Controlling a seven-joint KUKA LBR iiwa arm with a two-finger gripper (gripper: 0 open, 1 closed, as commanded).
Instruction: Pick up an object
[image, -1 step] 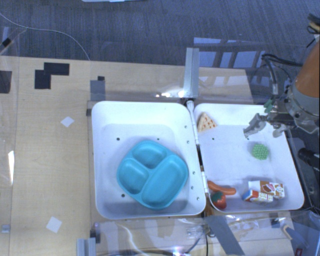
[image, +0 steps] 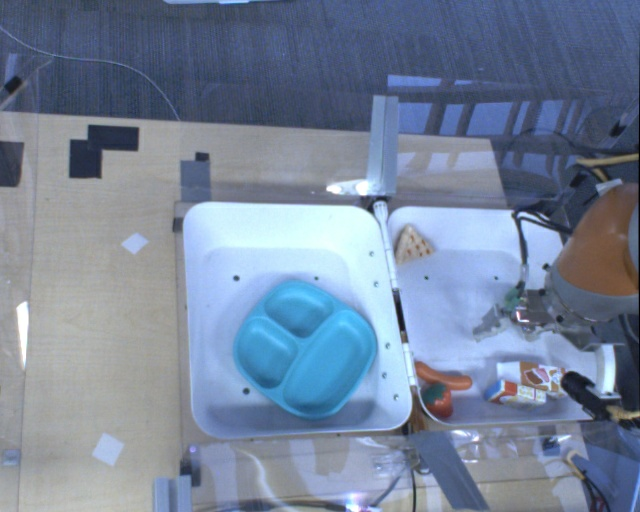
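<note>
In the right bin (image: 470, 255) lie a tan pizza-slice toy (image: 412, 243) at the far left corner, an orange sausage (image: 445, 378) and a red-and-green fruit (image: 437, 400) at the near left corner, and a small white-and-red carton (image: 522, 385) near the front wall. My gripper (image: 507, 322) hovers over the middle right of this bin, just above the carton. Its fingers are open and nothing is between them. The grey arm with its orange band (image: 600, 250) reaches in from the right.
The left bin (image: 215, 300) holds a blue divided plate (image: 305, 346). A metal post (image: 383, 145) rises behind the wall between the bins. Cables (image: 525, 250) hang near the wrist.
</note>
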